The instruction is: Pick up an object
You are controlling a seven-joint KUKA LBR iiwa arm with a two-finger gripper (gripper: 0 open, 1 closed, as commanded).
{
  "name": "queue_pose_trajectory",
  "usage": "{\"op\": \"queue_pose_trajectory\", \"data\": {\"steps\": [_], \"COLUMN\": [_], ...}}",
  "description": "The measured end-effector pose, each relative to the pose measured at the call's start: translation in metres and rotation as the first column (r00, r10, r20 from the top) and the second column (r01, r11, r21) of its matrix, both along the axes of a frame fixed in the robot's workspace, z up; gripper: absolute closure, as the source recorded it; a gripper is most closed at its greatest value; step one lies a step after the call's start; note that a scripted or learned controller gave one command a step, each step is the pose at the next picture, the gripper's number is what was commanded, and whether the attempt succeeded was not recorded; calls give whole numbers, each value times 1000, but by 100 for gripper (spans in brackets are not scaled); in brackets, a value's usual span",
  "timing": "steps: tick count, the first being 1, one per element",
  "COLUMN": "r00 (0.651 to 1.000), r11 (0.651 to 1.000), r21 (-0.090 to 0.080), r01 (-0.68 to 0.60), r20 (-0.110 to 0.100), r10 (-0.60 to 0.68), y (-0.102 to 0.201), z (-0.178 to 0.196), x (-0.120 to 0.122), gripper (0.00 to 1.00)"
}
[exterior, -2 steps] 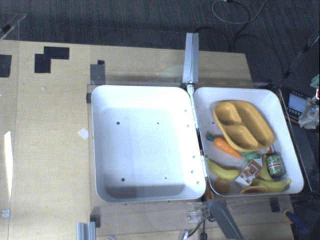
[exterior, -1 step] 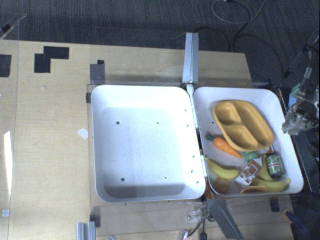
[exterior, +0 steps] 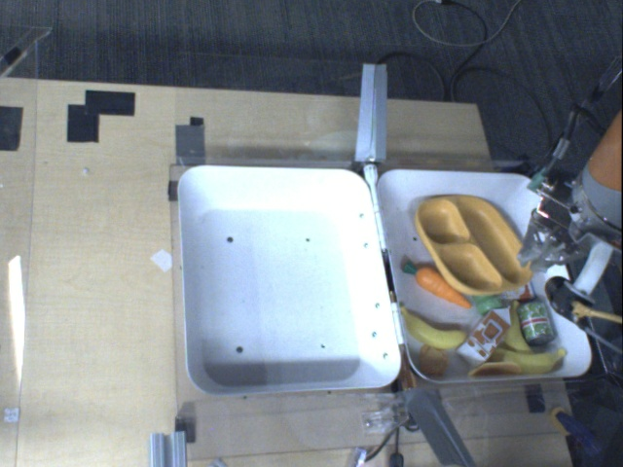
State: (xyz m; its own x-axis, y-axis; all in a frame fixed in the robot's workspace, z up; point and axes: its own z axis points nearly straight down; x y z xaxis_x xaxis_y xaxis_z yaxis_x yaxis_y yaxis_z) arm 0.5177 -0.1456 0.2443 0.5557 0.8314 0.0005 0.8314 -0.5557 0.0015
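Camera view, from above the desk (exterior: 88, 261): the grey arm with its orange band reaches in and holds its end effector (exterior: 545, 236) low over the far edge of the right-hand bin (exterior: 399, 197), at the rim of a yellow two-compartment dish (exterior: 469, 241). How far the end effector is open cannot be told from this angle, and nothing can be seen in its hold.

The step in hand appears to be the approach: the arm is set over the clutter, and no object looks lifted yet. The nearest candidate is the yellow dish, just beside the end effector on the side toward the second bin. A small green can (exterior: 534, 323) stands just below the end effector in this view, toward the bin's front edge. Farther out in that direction lie a carrot (exterior: 438, 284), a small printed carton (exterior: 488, 334), one banana (exterior: 432, 331) and a second banana (exterior: 531, 362), with a small brown item (exterior: 434, 361) too unclear to name.

The next move, by this reading, calls for a descent centred on one object, clear of the bin wall and of its crowded neighbours, then a firm closing before any lift.

The count: two white bins, the left-hand bin (exterior: 282, 280) well apart from the end effector; one dish, one can, one carrot, one carton, two bananas.
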Motion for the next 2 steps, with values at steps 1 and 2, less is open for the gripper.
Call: {"op": "queue_pose_trajectory", "data": {"steps": [1,2], "r00": [1000,971], "r11": [1000,971], "r21": [-1,-1], "r01": [26,239], "r20": [2,3], "r10": [-26,-239], "y": [-52,-48], "z": [80,128], "x": [8,59], "gripper": [100,100]}}
